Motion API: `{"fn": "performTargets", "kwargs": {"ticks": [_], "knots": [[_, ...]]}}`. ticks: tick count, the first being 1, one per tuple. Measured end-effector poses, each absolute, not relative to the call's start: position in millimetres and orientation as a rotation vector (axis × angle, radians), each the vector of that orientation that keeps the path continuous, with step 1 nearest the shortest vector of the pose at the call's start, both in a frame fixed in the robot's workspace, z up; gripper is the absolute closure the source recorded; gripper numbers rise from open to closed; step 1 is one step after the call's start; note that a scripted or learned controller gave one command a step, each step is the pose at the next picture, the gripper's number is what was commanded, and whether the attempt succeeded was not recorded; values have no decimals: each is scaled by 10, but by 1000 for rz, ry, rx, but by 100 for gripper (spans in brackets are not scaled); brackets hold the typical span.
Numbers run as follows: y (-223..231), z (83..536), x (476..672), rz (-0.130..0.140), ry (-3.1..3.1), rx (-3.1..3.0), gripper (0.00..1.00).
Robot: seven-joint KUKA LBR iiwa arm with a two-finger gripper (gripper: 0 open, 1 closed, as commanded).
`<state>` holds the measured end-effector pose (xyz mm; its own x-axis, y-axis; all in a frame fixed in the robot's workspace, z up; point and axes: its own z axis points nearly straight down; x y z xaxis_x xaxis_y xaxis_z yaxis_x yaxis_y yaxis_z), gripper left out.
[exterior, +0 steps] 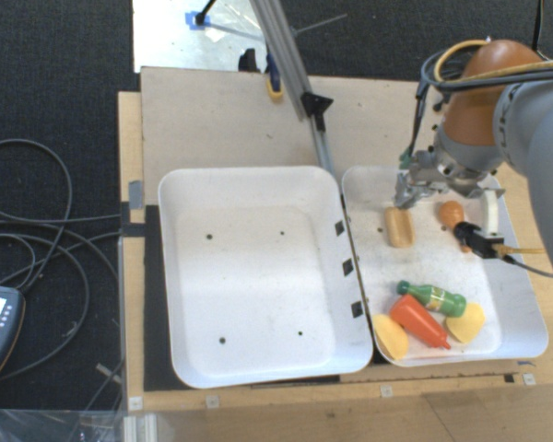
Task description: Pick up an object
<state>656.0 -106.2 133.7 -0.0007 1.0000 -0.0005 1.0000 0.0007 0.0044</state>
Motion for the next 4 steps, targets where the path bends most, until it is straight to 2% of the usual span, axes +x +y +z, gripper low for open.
{"fn": "performTargets", "kwargs": {"ticks": [1, 3, 4], "knots": [[-1129, 1912, 6657, 8, 2220, 2213, 100], [-1180, 2833, 6654, 7, 2223, 2211, 100], [-704, 2731, 6566, 2, 2232, 2211, 100]]}}
